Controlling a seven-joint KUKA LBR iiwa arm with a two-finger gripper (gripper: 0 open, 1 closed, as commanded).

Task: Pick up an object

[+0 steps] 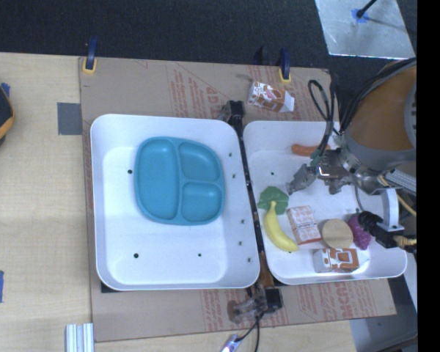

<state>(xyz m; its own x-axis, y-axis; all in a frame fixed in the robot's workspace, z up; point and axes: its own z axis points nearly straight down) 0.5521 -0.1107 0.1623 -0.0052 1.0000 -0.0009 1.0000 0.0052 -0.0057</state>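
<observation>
The loose things lay in the right bin: a banana with a green broccoli piece at its upper end, a small printed packet just beside the banana, a tan round disc next to that, a purple piece at the disc's right, and an orange-and-white carton along the near wall. An orange carrot-like stick sat near the far wall. The hand hung over the upper middle of that bin, above the bare white floor between the stick and the packet, with the broccoli and banana to its lower left and apart from it. Nothing could be seen between its fingers; how far they stood open could not be told. The grey arm with its orange band came in from the right. The left bin held a blue divided plate. On the bench, another small packet lay on the cardboard sheet behind the bins.
</observation>
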